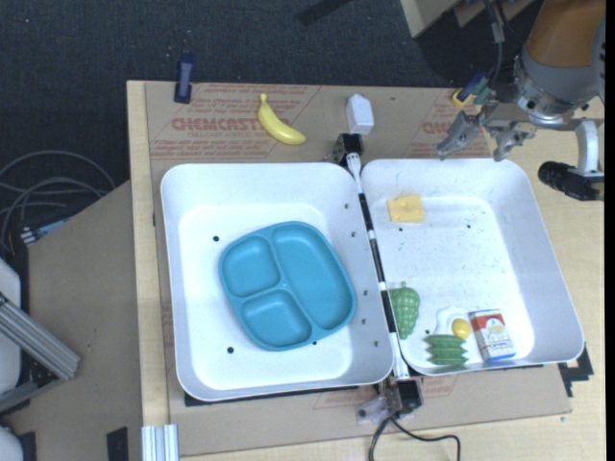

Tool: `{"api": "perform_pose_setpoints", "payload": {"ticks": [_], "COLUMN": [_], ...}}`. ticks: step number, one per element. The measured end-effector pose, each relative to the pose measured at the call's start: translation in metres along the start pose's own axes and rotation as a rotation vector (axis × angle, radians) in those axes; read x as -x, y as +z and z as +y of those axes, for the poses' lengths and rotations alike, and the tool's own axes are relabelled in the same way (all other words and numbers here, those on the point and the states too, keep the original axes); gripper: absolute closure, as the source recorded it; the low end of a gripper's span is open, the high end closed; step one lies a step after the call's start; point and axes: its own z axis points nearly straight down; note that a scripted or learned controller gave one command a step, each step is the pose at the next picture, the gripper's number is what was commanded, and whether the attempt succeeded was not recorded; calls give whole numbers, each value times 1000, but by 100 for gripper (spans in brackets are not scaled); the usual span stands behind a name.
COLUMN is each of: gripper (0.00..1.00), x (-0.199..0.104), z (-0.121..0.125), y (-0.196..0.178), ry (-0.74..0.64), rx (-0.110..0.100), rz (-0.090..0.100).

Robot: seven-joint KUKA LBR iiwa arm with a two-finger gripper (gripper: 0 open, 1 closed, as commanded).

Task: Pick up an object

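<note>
Above right bin's (538,209) far rim, tool (479,140) hangs open, holding nothing.

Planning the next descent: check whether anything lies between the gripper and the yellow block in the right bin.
Nothing visible does. The gripper hangs above the right bin's far rim, and the yellow block lies alone on bare floor nearer the divider. The other items are clustered at the near corner, well off that path.

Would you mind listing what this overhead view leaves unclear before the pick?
- Arm: cut off by the camera view's top edge.
- Small box in the right bin: label print too small to read.
- Items by the green bunch: the green piece and yellow piece are too small to identify.
</note>
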Motion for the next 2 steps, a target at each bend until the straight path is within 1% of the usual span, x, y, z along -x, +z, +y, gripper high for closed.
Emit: {"api": "perform_pose_setpoints", "payload": {"ticks": [1, 2], "gripper": [0, 0], "x": [-38, -16], "z": [-53, -26], "y": [58, 157], "ry": [0, 1], "rx": [-2, 0], "rz": [1, 0]}}
